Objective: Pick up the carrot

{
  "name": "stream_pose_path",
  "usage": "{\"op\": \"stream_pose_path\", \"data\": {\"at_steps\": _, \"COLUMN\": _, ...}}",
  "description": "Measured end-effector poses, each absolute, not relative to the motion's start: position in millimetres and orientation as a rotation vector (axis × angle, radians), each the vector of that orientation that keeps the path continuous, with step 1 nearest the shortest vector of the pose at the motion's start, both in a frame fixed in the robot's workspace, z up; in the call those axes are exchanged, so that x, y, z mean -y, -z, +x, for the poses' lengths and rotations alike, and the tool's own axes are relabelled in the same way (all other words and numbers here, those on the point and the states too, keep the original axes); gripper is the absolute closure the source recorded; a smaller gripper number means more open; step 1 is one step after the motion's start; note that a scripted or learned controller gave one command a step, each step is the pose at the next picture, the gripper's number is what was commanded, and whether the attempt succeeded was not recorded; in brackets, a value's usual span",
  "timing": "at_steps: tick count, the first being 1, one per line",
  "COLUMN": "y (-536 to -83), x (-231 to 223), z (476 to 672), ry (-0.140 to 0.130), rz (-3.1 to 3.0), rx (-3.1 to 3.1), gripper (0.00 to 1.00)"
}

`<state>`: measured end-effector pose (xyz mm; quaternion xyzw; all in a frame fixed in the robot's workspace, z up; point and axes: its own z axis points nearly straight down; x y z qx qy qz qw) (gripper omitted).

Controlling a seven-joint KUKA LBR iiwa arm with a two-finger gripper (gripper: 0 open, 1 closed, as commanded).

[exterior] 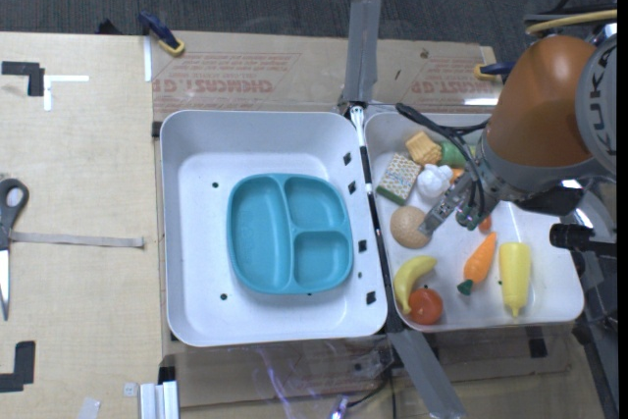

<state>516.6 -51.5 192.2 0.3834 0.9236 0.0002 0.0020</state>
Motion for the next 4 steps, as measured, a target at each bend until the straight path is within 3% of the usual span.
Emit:
{"op": "stream_pose_path", "data": {"at_steps": 1, "y": -192, "x": 52, "z": 516.6, "ry": 0.000, "rz": 1.203, "rx": -2.898, "gripper": 0.00}}
{"op": "stream_pose_path", "data": {"at_steps": 2, "y": -111, "x": 96, "z": 488.5, "ry": 0.000, "rz": 0.966, "rx": -2.984, "gripper": 0.00}}
{"op": "stream_pose_path", "data": {"at_steps": 3, "y": -121, "x": 97, "z": 490.9, "ry": -0.002, "rz": 0.962, "rx": -2.980, "gripper": 1.00}}
{"op": "stream_pose_path", "data": {"at_steps": 4, "y": -216, "x": 53, "z": 488.3, "ry": 0.000, "rz": 1.543, "rx": -2.733, "gripper": 1.00}}
